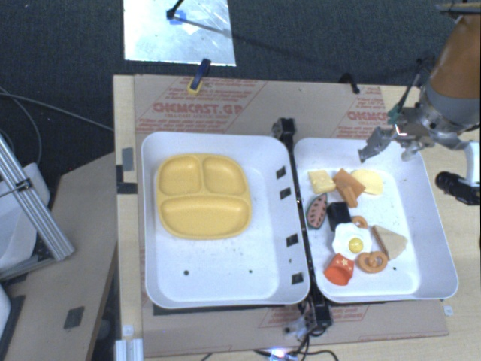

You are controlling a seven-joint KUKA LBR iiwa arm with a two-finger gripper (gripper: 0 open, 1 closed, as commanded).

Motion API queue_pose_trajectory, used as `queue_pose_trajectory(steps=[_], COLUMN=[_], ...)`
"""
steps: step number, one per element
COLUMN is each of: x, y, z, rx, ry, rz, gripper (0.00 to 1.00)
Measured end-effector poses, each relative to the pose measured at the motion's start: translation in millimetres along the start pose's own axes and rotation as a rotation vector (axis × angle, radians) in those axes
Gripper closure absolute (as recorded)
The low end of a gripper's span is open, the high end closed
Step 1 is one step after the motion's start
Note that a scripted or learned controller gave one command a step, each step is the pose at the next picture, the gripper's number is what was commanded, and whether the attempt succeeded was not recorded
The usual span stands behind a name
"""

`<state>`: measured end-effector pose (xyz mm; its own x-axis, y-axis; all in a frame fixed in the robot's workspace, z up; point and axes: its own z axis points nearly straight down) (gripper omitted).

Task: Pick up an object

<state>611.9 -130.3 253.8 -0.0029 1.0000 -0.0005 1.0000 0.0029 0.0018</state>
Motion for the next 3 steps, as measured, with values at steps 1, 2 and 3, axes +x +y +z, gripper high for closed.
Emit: queue_pose_trajectory(steps=[1, 2, 3], x=[-66.6, -63.4, -12.0], y=[16.1, 18.0, -30.2], z=[102.4, 85.8, 45.7], rx=[0.003, -0.004, 0.001], ry=[-0.001, -0.001, 0.002], rz=[0.006, 0.000, -0.003], gripper=[0.00, 1.00, 1.00])
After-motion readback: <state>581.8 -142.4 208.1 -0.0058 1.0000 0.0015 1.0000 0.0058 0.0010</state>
